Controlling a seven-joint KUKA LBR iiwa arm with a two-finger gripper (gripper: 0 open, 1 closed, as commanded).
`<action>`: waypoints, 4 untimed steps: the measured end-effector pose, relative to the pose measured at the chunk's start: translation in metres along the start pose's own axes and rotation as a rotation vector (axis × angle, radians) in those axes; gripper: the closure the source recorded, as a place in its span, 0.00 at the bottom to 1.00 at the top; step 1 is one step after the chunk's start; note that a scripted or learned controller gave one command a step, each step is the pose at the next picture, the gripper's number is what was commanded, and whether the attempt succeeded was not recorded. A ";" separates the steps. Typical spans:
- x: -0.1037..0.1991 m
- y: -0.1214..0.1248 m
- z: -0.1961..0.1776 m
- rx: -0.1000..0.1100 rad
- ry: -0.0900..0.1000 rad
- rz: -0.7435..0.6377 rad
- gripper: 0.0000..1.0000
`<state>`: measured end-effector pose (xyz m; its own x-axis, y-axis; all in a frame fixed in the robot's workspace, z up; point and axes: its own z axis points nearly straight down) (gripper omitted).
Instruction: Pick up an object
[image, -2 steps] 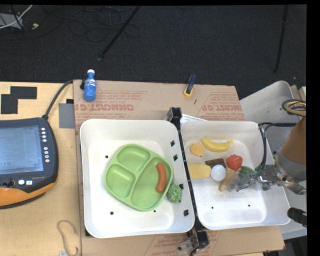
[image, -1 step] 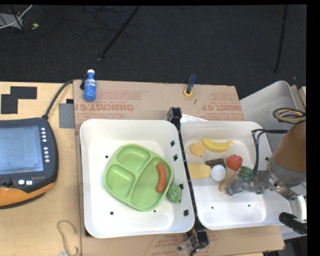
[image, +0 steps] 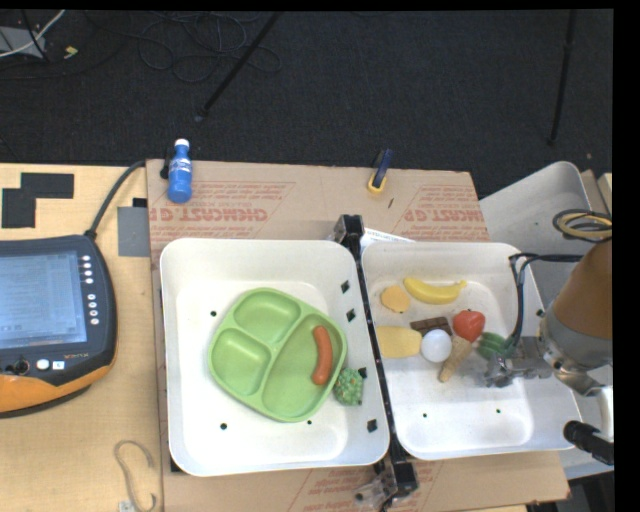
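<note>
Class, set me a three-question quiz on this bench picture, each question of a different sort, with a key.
1. True or false: the sausage lies on the green plate.
2. Which bin holds the banana? A) the left bin B) the right bin
3. Fill in: the white ball lies just below the red ______.

Key: 1 true; 2 B; 3 tomato. The hand sits low at the right bin's right side, beside a green item.
</note>
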<state>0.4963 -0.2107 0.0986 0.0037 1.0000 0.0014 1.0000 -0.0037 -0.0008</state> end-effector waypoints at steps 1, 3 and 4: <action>0.005 0.006 -0.045 -0.003 -0.002 -0.004 1.00; -0.001 0.014 -0.131 -0.003 -0.002 -0.005 1.00; 0.043 0.024 -0.134 0.000 0.001 -0.008 1.00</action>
<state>0.5207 -0.1675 0.2330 -0.0041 1.0000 0.0025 1.0000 0.0041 -0.0012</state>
